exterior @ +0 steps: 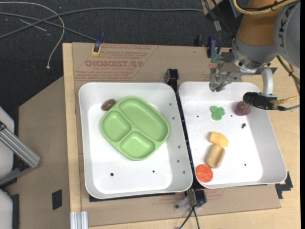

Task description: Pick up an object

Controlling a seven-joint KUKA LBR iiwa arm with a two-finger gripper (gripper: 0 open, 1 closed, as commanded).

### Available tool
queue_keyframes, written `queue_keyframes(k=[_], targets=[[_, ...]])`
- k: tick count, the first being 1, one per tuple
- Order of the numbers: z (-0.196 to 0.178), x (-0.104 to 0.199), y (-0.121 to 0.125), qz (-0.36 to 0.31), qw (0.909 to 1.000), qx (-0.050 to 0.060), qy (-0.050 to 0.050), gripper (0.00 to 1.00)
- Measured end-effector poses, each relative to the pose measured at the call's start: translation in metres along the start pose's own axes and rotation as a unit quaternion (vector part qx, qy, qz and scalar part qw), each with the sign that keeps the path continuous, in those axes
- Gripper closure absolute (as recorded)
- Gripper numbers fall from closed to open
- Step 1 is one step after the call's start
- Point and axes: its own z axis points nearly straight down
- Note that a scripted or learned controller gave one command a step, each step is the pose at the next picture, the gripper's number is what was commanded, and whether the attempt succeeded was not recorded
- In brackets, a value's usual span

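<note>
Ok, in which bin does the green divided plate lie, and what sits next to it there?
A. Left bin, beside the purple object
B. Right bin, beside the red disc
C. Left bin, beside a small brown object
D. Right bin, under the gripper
C: the green plate lies in the left bin, with the small brown object at its upper-left edge.

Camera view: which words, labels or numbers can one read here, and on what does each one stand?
"CHEMCAST GP", red print on the cardboard sheet under the bins; last letters unsure.
A smaller red line beneath it: too blurred to read.
Dark letters on the arm at the right edge: cut off, unreadable.
</note>
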Motion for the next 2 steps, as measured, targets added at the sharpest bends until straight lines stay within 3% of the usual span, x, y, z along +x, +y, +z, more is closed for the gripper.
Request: queue_keyframes(k=[1,2], targets=[[0.018,0.053,-0.007,0.000,1.0000,0.001,0.000,1.00],[0.012,0.100,-0.020,0.000,1.0000,0.000,0.000,1.00]])
